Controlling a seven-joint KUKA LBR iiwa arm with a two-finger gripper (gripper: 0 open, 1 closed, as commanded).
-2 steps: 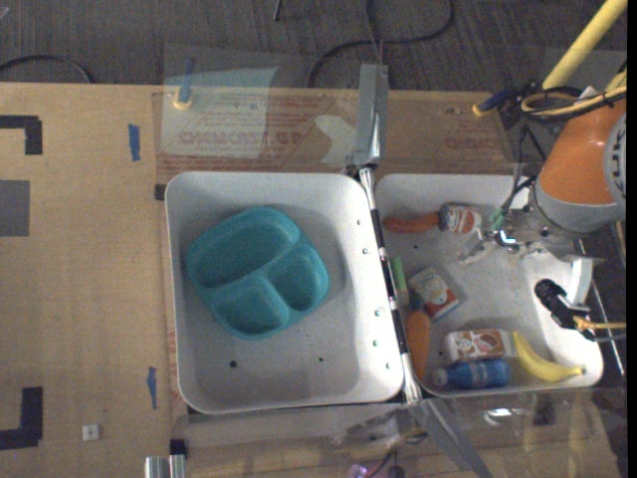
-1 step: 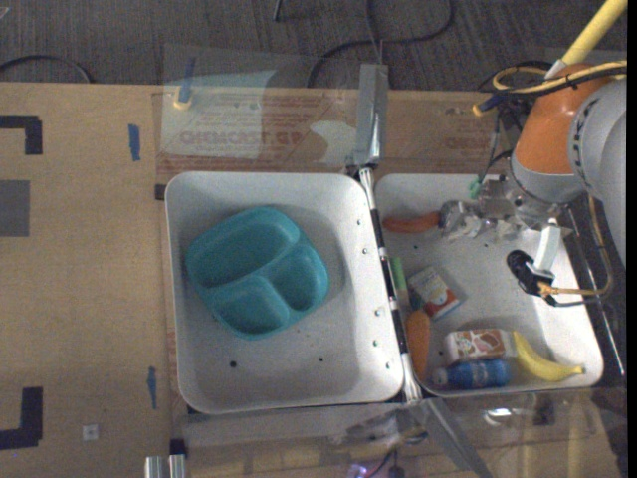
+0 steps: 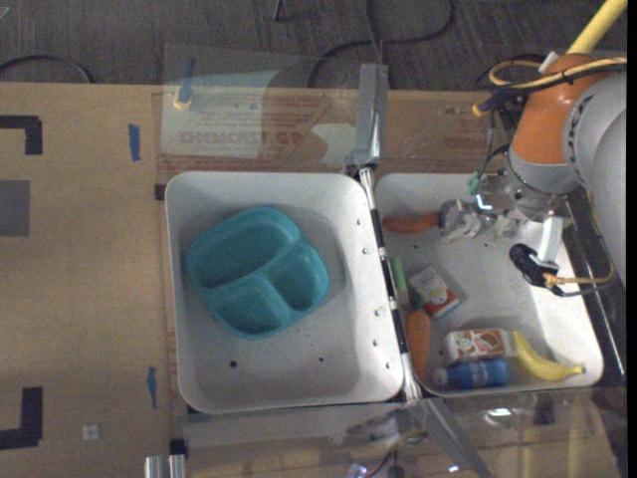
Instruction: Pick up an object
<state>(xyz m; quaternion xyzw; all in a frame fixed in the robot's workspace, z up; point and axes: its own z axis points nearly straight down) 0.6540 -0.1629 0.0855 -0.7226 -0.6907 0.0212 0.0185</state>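
Note:
The right bin (image 3: pixel 572 317) holds several small items. A red-orange sausage-shaped piece (image 3: pixel 408 224) lies near its far left corner. Below it are a thin green stick (image 3: pixel 398 279), a small white and red box (image 3: pixel 435 292) and an orange carrot (image 3: pixel 418 341). Along the near wall sit a juice carton (image 3: pixel 478 345), a blue bottle (image 3: pixel 476 373) and a yellow banana (image 3: pixel 545 362). My gripper (image 3: pixel 466 221) hangs over the far part of this bin, just right of the sausage-shaped piece. Nothing is seen in its grasp.
In the left bin (image 3: pixel 199 366) lies a teal divided plate (image 3: pixel 257 270). A metal divider (image 3: pixel 383 267) separates the bins. The grey arm with its orange band (image 3: pixel 545 127) and black cables (image 3: pixel 537 267) covers the right bin's far right side.

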